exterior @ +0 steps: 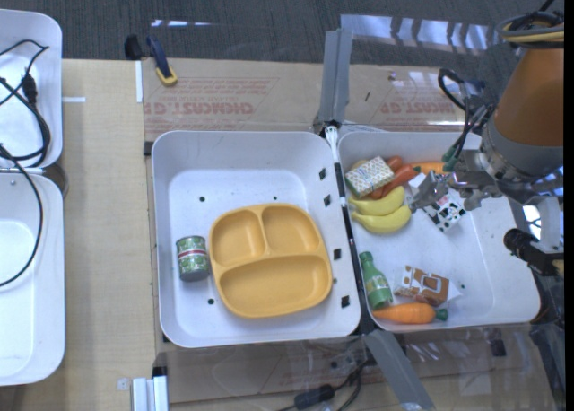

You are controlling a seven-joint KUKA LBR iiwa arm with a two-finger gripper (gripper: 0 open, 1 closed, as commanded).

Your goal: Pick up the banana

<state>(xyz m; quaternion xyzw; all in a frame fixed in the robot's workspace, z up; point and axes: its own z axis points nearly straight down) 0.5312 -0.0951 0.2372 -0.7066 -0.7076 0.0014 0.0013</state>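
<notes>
The banana is a small yellow bunch lying in the right bin, against its left wall in the upper half. My gripper hangs low over the same bin, just right of the banana's right end and apart from it. Nothing shows as held in it. The grey arm with its orange band comes in from the right above it.
Around the banana lie a tan snack packet, a red-orange vegetable and a black-and-white die. Lower in the right bin are a green bottle, a small box and a carrot. The left bin holds a yellow divided plate and a green can.
</notes>
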